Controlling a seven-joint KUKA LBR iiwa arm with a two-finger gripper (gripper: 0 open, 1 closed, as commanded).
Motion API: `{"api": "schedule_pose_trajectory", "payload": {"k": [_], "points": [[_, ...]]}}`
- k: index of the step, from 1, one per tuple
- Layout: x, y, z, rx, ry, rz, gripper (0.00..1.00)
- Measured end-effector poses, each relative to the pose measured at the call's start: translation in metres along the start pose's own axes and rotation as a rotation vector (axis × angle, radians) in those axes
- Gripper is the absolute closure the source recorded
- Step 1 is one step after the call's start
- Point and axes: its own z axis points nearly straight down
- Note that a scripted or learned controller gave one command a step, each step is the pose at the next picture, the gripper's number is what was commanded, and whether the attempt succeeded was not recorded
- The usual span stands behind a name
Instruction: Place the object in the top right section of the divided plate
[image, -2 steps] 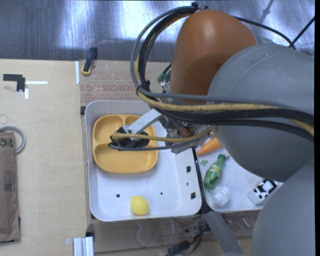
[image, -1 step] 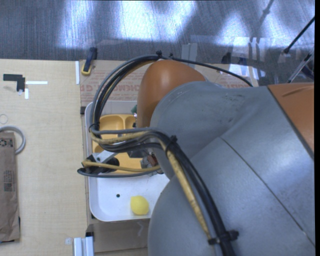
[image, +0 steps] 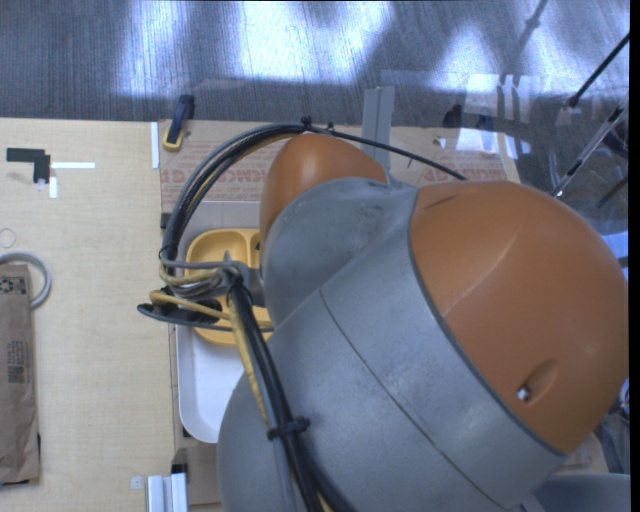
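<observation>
Arm (image: 420, 350): grey and orange, reaching in from your right and bent over the bins, so it blocks most of your view of the work.

Tabletop (image: 90, 250): pale wood, carrying the bins.

White bin (image: 200, 400): you see only its left end past the arm.

Divided plate (image: 225, 262): yellow, lying in that bin, one corner showing beneath the black cables (image: 200, 215).

Tool: hidden behind the arm; its state cannot be told.

Object: its place cannot be told.
</observation>
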Motion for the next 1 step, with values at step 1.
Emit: {"api": "schedule_pose_trajectory", "payload": {"k": [1], "points": [[0.0,-0.0002,-0.0001,0.0,0.0,0.0,0.0]]}}
